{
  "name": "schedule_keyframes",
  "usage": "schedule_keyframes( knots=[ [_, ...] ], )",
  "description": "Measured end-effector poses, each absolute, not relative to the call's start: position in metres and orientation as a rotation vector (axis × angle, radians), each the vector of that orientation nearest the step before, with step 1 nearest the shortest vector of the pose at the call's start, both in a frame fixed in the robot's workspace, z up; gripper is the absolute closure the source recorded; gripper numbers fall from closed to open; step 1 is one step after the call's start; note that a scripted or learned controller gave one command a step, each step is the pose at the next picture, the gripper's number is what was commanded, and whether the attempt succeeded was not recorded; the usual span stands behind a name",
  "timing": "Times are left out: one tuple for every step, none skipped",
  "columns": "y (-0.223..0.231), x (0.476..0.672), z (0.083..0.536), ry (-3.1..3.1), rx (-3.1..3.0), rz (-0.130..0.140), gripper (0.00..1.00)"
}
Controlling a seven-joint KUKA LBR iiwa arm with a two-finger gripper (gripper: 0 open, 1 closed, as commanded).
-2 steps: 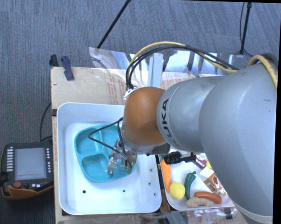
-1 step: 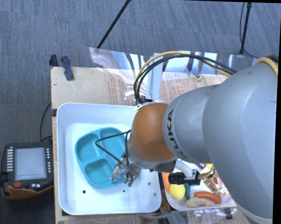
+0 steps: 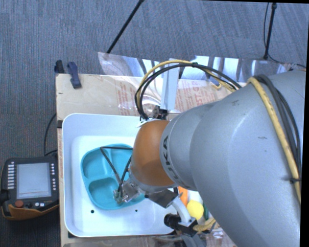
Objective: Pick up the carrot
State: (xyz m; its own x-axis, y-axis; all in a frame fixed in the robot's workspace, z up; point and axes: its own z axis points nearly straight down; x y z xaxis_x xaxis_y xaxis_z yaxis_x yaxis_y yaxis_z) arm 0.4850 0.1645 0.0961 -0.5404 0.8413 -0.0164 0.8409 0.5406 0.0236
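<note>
1. In the camera view we see the grey arm [image 3: 234, 165] reaching in from the right, its orange band [image 3: 150, 153] above the left white bin [image 3: 74, 142].
2. The gripper [image 3: 122, 196] hangs low over the near edge of a blue divided tray [image 3: 98, 174] lying in that bin; we cannot tell its state.
3. A sliver of orange, possibly the carrot [image 3: 183, 194], shows beside a yellow object [image 3: 195, 209], at the arm's lower edge.
4. A teach pendant [image 3: 30, 184] lies on the floor, left of the bench [image 3: 94, 92].
</note>
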Motion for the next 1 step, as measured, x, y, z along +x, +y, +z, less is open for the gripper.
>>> schedule_keyframes(
  knots=[
    [0.1667,0.4820,0.0924,2.746,1.495,0.016,0.00]
  ],
)
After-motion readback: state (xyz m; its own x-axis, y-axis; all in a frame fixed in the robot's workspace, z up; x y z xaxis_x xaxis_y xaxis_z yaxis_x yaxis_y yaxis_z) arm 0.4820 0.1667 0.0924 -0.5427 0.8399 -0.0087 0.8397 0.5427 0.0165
